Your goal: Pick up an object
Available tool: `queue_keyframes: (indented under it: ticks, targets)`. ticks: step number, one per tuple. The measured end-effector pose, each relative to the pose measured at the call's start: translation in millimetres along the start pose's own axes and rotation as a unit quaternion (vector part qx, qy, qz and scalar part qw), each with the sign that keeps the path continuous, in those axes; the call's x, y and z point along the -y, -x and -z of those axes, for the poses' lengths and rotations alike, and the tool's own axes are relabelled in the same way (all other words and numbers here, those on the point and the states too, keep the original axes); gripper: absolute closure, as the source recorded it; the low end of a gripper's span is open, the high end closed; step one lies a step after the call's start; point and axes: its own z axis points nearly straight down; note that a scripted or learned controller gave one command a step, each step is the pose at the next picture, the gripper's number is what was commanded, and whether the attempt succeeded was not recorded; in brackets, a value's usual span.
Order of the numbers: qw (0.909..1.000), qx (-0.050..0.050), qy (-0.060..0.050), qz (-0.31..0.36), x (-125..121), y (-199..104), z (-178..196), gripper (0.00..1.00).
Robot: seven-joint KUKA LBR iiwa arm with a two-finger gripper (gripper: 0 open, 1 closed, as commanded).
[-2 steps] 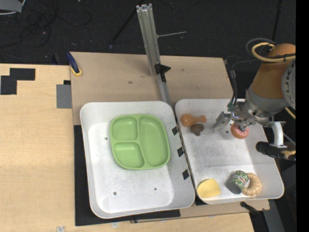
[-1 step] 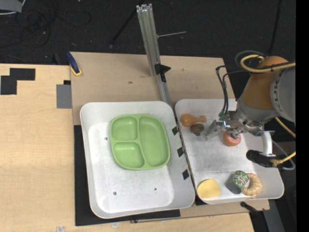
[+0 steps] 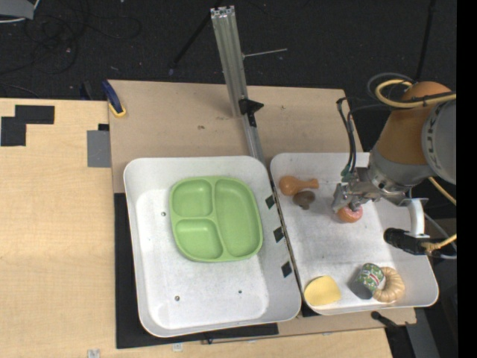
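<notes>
The gripper [image 3: 349, 202] sits low in the right bin [image 3: 328, 252], near its upper right part, directly over a small orange-red object [image 3: 349, 214] that shows just beneath the fingertips; whether the jaws are spread or closed on it cannot be told from this angle. Just left of it lie an orange drumstick-shaped toy [image 3: 291, 185] and a small brown lump [image 3: 303, 198], close to the bin's upper edge. Bare floor fills the middle of this bin. Along its near edge rest a yellow piece [image 3: 323, 291], and a green-and-white item touching a tan ring [image 3: 390, 286] at the near right corner. The left bin [image 3: 201, 304] holds a green divided plate [image 3: 216, 219] with open floor below it. The arm [image 3: 408, 136] covers the right bin's far right corner. Both bins sit on a tan board [image 3: 179, 118], pale wood to the left, dark floor behind, with a metal post [image 3: 231, 66] rising between the bins
</notes>
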Motion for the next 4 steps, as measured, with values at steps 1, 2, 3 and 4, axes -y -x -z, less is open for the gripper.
queue_keyframes:
  ticks: [1,2,3,4]
  targets:
    - [1.0,0.001,0.004,0.0,-7,9,52,1.0]
    - [1.0,0.0,0.003,0.002,-7,9,83,1.0]
    - [1.0,-0.001,0.0,0.004,15,-47,92,1.0]
    - [1.0,-0.001,0.0,0.004,33,-107,98,1.0]
